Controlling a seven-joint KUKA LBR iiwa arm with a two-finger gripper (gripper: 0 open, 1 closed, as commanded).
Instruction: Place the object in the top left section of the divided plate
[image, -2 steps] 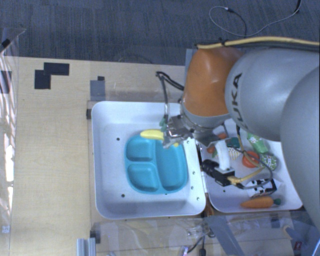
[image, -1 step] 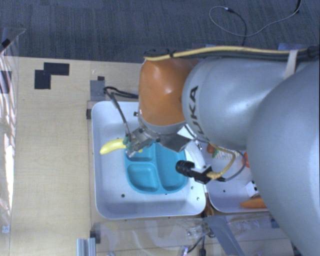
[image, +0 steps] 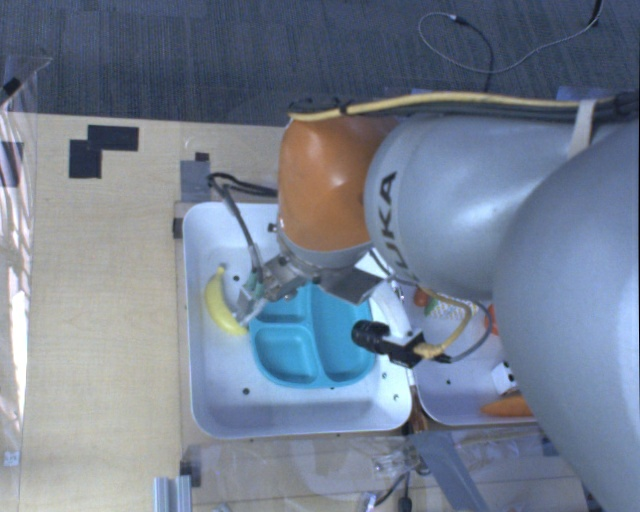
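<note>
- The arm (image: 450, 230) reaches from the right, bent low over the left bin (image: 215, 400)
- Its claw (image: 252, 292), grip unreadable, hangs at the blue divided plate's (image: 300, 350) upper-left edge
- The banana (image: 220, 303) lies in the bin, just left of the plate

the grey arm (image: 480, 230) reaches in from the right, wrist bent down, tool (image: 250, 291) lowered.

Arm (image: 420, 200) overhangs plate (image: 300, 355) — banana (image: 220, 300) flanks its left.

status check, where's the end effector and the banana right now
End effector low in left bin, at blue divided plate's top left corner. Banana beside plate in bin, touching end effector; grasp unclear. Arm hides plate's upper part.
</note>
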